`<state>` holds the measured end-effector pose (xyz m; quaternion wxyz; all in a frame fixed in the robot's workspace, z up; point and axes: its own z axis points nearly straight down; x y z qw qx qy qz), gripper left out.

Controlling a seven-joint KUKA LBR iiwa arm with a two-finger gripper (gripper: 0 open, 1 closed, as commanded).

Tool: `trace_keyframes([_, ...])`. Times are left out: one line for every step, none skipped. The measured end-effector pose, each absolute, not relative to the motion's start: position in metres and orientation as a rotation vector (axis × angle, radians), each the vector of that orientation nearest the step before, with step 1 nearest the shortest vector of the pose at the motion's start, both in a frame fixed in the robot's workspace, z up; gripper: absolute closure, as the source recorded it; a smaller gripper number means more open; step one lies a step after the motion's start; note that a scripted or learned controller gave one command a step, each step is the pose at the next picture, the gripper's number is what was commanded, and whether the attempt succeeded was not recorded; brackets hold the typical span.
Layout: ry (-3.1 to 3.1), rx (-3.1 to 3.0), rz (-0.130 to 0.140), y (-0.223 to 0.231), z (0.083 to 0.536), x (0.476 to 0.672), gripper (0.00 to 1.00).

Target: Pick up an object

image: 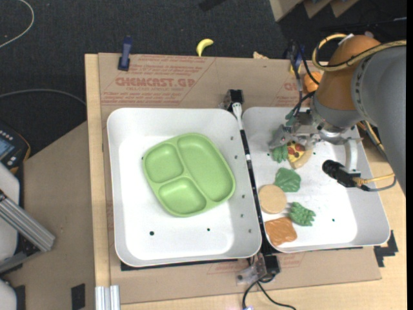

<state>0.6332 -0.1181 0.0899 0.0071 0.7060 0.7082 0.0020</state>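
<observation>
My gripper (293,136) is low over the far part of the right bin (361,231), right above a yellow and red pizza-slice toy (297,153) and a small green leafy piece (279,153). It is very close to both, and I see nothing clearly between its tips. Nearer the front lie a green leafy toy (288,179), a round tan disc (272,199), another green leafy piece (302,214) and an orange flat piece (281,231).
The left bin (129,192) holds a green divided plate (187,173). A dark ridge (248,166) separates the two bins. A blue clip (124,55) sits on the cardboard bench top, and a small yellow banana (204,45) lies beyond it.
</observation>
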Motion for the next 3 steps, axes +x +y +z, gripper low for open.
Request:
trace_keyframes([2.210,2.210,0.012,-0.094,0.091,0.571,0.00])
trace_keyframes([2.206,2.210,0.016,-0.123,0.091,0.483,0.00])
trace_keyframes([2.195,2.206,0.011,-0.126,0.102,0.485,1.00])
